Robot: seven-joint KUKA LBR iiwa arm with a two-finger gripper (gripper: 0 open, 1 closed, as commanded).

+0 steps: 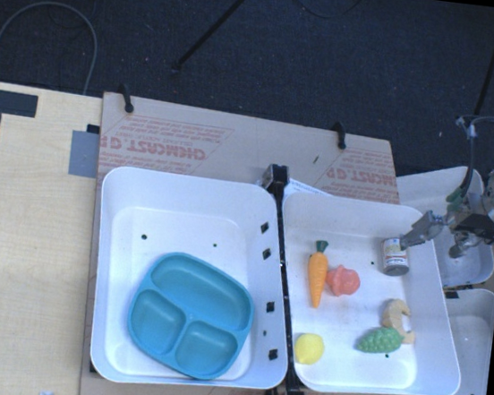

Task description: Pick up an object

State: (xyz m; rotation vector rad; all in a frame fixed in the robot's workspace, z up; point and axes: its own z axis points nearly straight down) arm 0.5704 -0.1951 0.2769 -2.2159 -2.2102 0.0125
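The right bin (pixel 366 219) holds an orange carrot (pixel 317 275), a pink-red toy (pixel 343 281), a yellow ball-like fruit (pixel 308 347), a green bumpy fruit (pixel 380 340), a beige curved piece (pixel 398 315) and a small tin can (pixel 394 256). My gripper (pixel 440 237) hangs over the bin's right rim, near its far corner. It is open, and nothing sits between its fingers. Its left finger (pixel 420 230) ends just above and right of the can.
The left bin (pixel 126 221) holds a blue divided plate (pixel 191 314). A black divider (pixel 274 268) runs between the two bins. Cardboard lies under both bins, and a wooden bench top (pixel 14 252) extends to the left.
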